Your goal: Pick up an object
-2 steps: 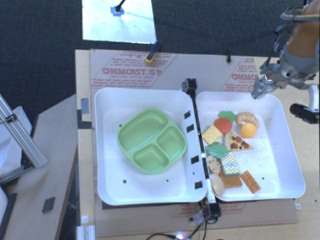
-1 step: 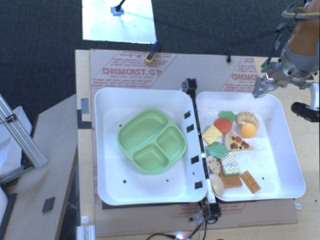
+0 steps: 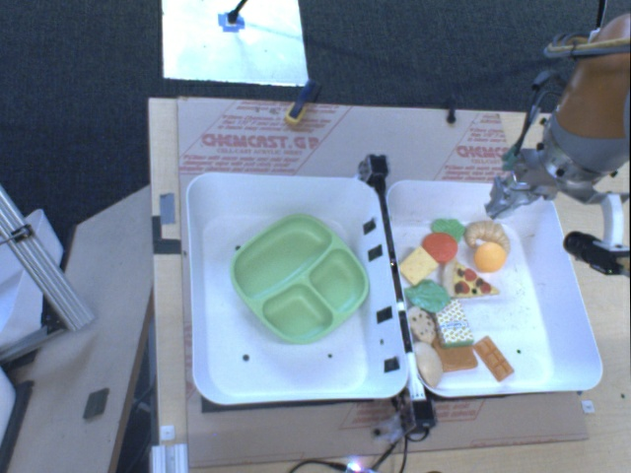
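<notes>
You are at the approach step: the end effector (image 3: 505, 199) hangs over the far edge of the right bin (image 3: 562, 294), just beside the croissant (image 3: 486, 233), and nothing sits between its fingers. Whether they stand open or closed you cannot tell from this slant, so treat the grasp as not yet made.

The pickable things lie clustered in the right bin: the croissant, an orange ball (image 3: 490, 256), a red tomato piece (image 3: 440, 247), a yellow cheese block (image 3: 418, 265), a pizza slice (image 3: 471, 283) and, nearer the front, a brown wafer (image 3: 493, 358). The croissant is the closest candidate (it touches the orange ball, so expect it to nudge its neighbour).

Your next move calls for a short descent toward the croissant with the fingers straddling it, then a close and a lift.

Mind the crowding: the toys lie packed together, and a finger could land on the green leaf piece (image 3: 447, 227) or the ball instead. The left bin (image 3: 227, 363) holds a green divided plate (image 3: 298, 277), well apart from the arm. The bin's back wall sits right beneath the wrist.
</notes>
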